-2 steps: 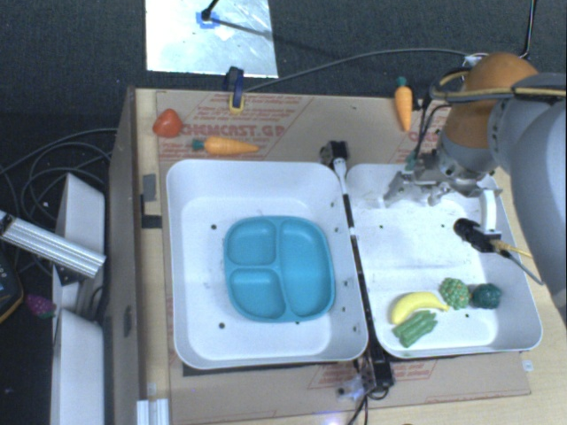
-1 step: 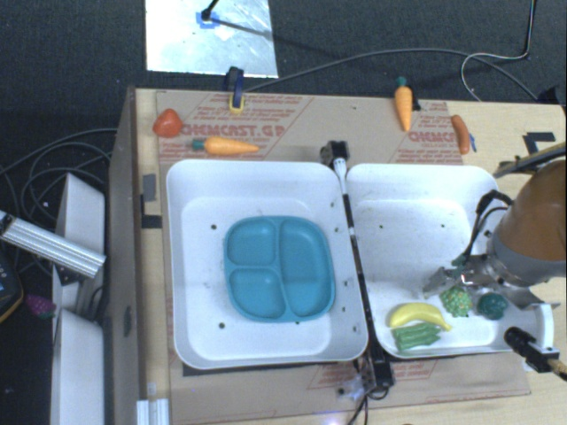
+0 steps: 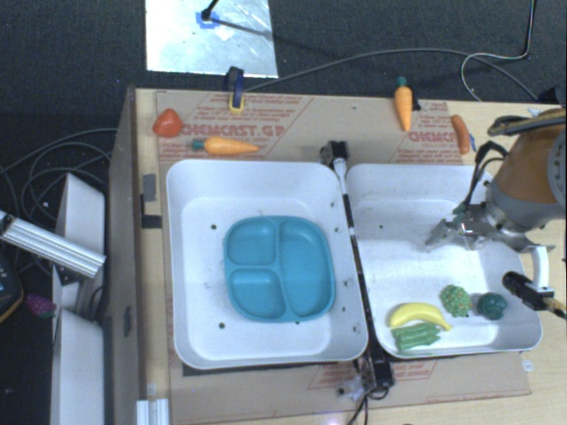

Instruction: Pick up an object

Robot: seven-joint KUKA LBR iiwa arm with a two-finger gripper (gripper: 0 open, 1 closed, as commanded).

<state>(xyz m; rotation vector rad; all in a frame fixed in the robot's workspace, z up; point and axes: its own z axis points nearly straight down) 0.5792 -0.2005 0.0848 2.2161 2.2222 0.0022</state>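
While the grey arm with the orange band [image 3: 532,180] reaches over the right shallow white plastic bin [image 3: 399,193], its gripper [image 3: 454,234] hangs with fingers spread wide, gripping nothing. A blue compartmented plastic plate [image 3: 279,266] lies in the left white bin [image 3: 204,193]. Near the right bin's front edge lie a yellow toy banana [image 3: 418,314], touching green toy beans [image 3: 416,335], then a light green broccoli floret [image 3: 456,300] and a small dark green round toy [image 3: 492,305].
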